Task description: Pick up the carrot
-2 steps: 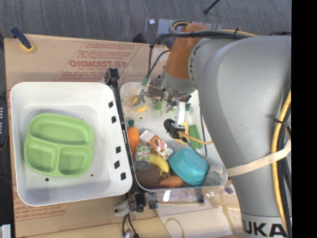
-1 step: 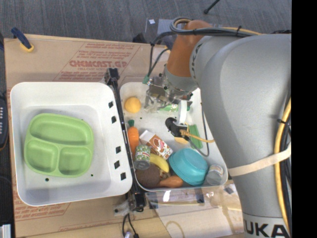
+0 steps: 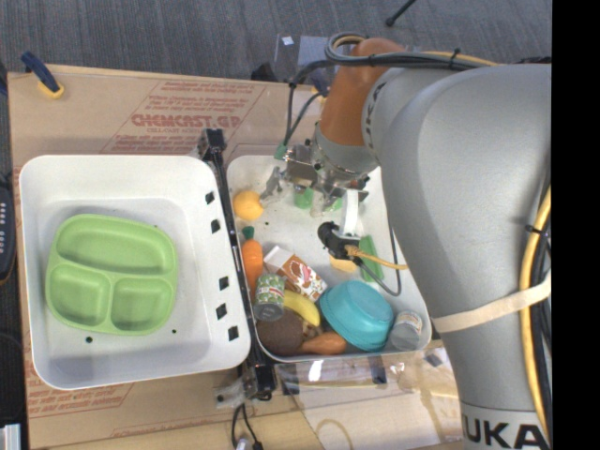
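From my screen the biggest thing is the grey arm [image 3: 469, 204], which comes in from the right and covers the right side of the right bin [image 3: 246, 169]. Its orange band [image 3: 345, 106] sits above the wrist, and the pincer [image 3: 305, 187] hangs over the far end of that bin; I cannot tell whether it is open or closed, and I see nothing clearly held in it.

Next in size, the left bin [image 3: 56, 345] holds one green divided plate [image 3: 111, 275] with three compartments, lying flat toward its left side.

The right bin is crowded. At its near end a teal bowl [image 3: 356, 315] lies tilted, with a small can [image 3: 408, 328] just beside it against the arm. Along the near wall sits a brown rounded item [image 3: 281, 334] and an orange-brown one [image 3: 324, 343]. A banana [image 3: 302, 307] lies between the bowl and a green-labelled tin [image 3: 270, 292], and a red-and-white packet [image 3: 302, 274] rests just behind them.

The carrot [image 3: 252, 262] lies against the bin's left wall, pointing along it, its green top toward the far end. The tin touches or nearly touches its near end, and a yellow lemon [image 3: 247, 205] sits just beyond its far end.

Both bins rest on a cardboard sheet [image 3: 141, 111] printed in red on the counter, with a blue-and-yellow clamp [image 3: 41, 75] at its far left corner.
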Motion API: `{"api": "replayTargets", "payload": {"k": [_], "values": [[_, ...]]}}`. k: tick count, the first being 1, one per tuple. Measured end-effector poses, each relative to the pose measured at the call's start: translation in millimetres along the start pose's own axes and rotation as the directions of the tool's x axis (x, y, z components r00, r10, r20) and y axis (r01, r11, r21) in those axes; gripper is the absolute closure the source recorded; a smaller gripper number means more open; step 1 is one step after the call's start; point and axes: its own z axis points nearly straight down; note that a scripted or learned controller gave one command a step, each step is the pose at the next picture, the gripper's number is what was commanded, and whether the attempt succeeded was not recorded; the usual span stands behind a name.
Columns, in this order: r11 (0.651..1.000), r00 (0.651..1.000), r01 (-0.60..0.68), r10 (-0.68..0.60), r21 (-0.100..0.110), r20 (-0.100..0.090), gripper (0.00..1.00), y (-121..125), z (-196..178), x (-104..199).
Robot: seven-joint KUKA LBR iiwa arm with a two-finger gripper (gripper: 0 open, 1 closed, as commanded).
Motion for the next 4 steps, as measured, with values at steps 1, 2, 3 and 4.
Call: {"api": "replayTargets", "payload": {"k": [1, 2, 3, 4], "values": [[0.969, 0.969, -0.245, 0.245, -0.011, -0.019, 0.00, 11, 30, 7], [0.821, 0.821, -0.571, 0.570, -0.005, -0.026, 0.00, 12, 30, 7], [0.653, 0.653, -0.757, 0.757, 0.009, -0.020, 0.00, 1, 32, 1], [0.588, 0.588, -0.809, 0.809, 0.010, -0.021, 0.00, -82, 34, -20]]}}
